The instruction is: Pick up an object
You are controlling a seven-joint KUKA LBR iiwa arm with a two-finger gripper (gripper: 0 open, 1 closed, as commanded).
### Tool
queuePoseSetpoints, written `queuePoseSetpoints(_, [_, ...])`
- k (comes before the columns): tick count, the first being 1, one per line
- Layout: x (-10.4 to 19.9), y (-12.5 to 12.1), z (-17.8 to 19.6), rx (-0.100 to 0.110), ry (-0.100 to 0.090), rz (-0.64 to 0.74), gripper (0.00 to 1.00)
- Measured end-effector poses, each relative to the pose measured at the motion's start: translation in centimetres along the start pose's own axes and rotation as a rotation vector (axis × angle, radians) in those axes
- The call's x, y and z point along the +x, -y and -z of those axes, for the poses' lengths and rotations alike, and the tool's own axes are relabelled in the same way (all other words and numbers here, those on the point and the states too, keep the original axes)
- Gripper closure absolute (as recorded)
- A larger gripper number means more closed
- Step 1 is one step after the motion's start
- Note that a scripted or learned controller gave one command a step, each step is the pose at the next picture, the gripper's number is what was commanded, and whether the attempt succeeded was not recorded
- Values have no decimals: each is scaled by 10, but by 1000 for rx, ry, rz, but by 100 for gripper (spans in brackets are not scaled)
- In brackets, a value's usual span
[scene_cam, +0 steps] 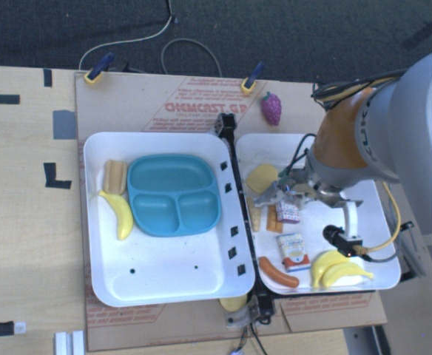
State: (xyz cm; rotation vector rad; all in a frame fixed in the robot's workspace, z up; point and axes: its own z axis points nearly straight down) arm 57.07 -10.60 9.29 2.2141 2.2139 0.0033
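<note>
My gripper (279, 193) is low in the right bin (375, 220), at its left middle. It sits just above a small purple and white packet (288, 212) and an orange cracker (274, 225), and just right of a yellow round piece (262, 176). Whether it touches any of them cannot be told. Further forward lie a white carton with red print (294, 250), a hot dog (277, 273) and a bunch of yellow bananas (339, 268). A thin tan stick (255, 217) lies along the bin's left wall.
The left bin (164, 272) holds a blue divided plate (175, 194), a single banana (120, 214) and a slice of bread (115, 175). A purple bunch of grapes (272, 108) lies on the cardboard behind the right bin. A black cable and connector (343, 238) hang beside the wrist.
</note>
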Motion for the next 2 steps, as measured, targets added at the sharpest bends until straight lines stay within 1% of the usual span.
queuePoseSetpoints(1, [0, 1, 7, -4, 3, -3, 100])
queuePoseSetpoints(2, [41, 19, 132, 0, -7, 6, 100])
